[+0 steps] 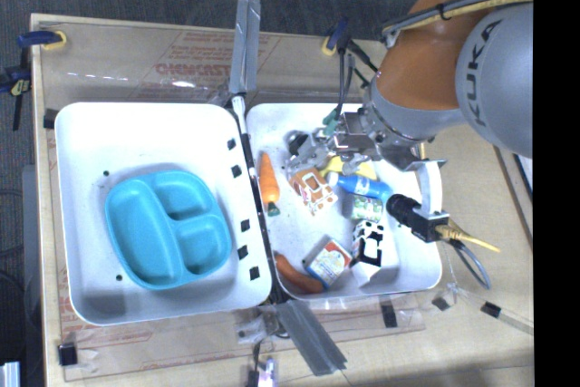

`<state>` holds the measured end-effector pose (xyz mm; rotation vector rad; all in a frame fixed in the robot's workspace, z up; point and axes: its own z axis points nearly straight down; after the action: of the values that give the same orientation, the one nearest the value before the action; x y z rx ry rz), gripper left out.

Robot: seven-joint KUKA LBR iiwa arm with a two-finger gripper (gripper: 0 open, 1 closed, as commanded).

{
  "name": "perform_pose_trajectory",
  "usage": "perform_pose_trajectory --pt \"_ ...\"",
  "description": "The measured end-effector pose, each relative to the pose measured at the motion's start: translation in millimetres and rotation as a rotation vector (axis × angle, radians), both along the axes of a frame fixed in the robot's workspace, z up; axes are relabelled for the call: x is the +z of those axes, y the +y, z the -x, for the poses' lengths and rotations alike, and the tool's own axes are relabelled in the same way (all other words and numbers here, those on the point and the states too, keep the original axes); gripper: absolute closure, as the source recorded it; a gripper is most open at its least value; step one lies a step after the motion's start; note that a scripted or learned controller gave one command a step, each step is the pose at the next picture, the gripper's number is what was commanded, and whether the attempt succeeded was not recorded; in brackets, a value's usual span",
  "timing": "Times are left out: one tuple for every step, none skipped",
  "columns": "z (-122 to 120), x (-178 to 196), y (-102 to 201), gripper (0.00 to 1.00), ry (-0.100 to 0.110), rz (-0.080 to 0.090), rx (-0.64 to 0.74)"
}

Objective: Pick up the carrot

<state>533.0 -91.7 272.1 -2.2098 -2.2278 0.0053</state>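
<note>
carrot (268, 179): one, in the right bin (426, 263).

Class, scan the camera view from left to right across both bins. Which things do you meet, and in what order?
blue divided tray → carrot → orange-and-white box → blue bottle

Fixed, slanted overhead view of the bench (118, 54)
</note>
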Motion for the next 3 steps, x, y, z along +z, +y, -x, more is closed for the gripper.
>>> perform_pose_trajectory --pt "-19 105 -36 0.00 -0.004 0.001 -0.134" --pt "-26 54 -72 0.00 -0.001 0.000 0.175" --pt "-48 21 -84 0.00 -0.002 -0.002 0.466"
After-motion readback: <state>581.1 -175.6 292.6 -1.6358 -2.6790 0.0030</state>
